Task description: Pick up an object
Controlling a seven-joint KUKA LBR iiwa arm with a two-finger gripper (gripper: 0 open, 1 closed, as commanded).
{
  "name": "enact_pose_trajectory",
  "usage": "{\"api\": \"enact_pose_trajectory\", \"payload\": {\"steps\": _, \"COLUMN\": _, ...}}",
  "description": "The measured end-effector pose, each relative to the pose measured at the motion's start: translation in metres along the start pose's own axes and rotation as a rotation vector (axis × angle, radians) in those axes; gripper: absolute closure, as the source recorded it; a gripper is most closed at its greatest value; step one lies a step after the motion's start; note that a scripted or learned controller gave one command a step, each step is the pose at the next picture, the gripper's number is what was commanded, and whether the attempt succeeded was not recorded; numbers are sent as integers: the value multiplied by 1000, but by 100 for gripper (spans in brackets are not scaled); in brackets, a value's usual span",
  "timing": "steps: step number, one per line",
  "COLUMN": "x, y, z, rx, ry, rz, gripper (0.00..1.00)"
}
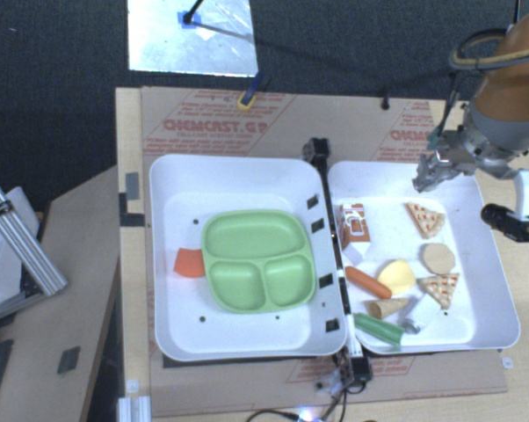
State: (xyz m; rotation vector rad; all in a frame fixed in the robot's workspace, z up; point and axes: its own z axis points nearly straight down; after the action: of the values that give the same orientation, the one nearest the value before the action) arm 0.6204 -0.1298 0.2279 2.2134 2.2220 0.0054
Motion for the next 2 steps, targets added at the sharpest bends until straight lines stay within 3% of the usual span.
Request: {"api": "enact_pose_trajectory", "payload": {"steps": 2, "x": 78, "y": -75, "z": -12, "rx": 7, "ry": 3, "rz": -4, "gripper": 100}}
